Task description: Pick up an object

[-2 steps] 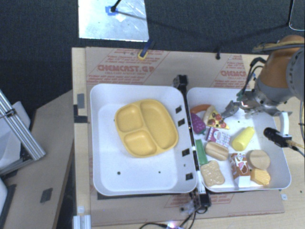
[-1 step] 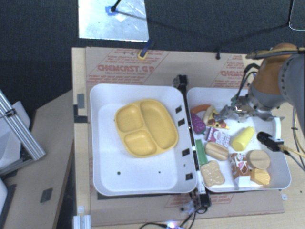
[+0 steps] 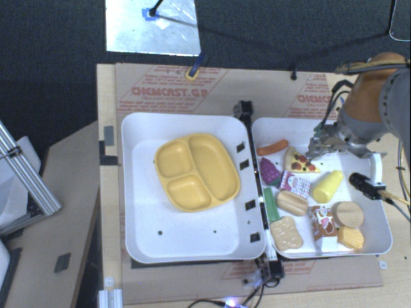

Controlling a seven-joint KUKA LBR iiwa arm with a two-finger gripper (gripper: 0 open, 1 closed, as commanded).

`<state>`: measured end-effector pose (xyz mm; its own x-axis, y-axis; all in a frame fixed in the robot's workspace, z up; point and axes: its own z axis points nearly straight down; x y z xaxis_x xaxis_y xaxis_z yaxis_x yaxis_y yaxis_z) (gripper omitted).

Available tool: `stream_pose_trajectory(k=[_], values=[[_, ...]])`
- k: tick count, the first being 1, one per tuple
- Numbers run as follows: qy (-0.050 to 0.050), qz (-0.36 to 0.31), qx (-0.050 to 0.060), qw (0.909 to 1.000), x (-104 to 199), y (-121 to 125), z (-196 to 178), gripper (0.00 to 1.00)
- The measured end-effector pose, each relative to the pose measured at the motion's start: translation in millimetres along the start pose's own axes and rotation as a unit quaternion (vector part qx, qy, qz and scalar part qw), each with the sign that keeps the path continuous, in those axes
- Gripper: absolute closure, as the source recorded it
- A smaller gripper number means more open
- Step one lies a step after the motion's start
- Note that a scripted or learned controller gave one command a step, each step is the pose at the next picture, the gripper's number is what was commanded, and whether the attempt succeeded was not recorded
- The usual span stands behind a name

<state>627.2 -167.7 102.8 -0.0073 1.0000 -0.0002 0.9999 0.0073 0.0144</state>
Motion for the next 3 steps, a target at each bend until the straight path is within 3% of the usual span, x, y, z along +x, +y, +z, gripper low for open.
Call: stream_pose_trajectory(k=[2,3], values=[[-0.001,0.001,0.002,1.0000,3.0,4.6,-111.5,1.00],[0.000,0.001,0.005,1.0000,3.0,5.9,-122.8,1.00]])
